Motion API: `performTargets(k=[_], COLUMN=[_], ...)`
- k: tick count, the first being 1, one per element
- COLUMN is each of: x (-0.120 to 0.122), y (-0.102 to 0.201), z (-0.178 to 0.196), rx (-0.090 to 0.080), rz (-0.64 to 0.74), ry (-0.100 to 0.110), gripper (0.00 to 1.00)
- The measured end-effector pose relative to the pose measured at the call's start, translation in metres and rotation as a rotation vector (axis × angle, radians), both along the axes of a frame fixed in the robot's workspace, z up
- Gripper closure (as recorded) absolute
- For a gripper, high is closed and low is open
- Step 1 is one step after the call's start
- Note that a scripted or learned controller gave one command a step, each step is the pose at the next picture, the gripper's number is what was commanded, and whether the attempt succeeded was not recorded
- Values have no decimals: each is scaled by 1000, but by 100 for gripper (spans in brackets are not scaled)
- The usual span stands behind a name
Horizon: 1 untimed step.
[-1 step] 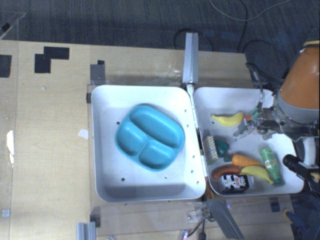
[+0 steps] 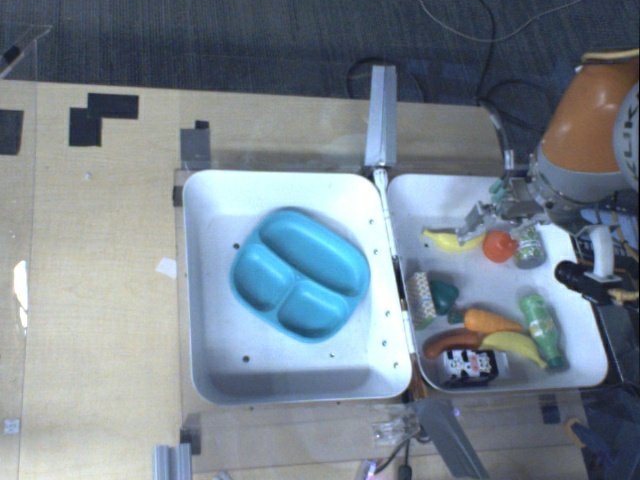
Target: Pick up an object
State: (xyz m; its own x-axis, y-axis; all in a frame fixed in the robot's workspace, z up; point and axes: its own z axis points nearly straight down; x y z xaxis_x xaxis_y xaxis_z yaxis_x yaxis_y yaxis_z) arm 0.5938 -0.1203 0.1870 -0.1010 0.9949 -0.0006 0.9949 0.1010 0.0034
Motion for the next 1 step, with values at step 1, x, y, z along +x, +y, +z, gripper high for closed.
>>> performTargets(k=[1], x=[-12], y=[19], z=[-88], rx=[0], rz=[51], ry=[1], gripper=[0])
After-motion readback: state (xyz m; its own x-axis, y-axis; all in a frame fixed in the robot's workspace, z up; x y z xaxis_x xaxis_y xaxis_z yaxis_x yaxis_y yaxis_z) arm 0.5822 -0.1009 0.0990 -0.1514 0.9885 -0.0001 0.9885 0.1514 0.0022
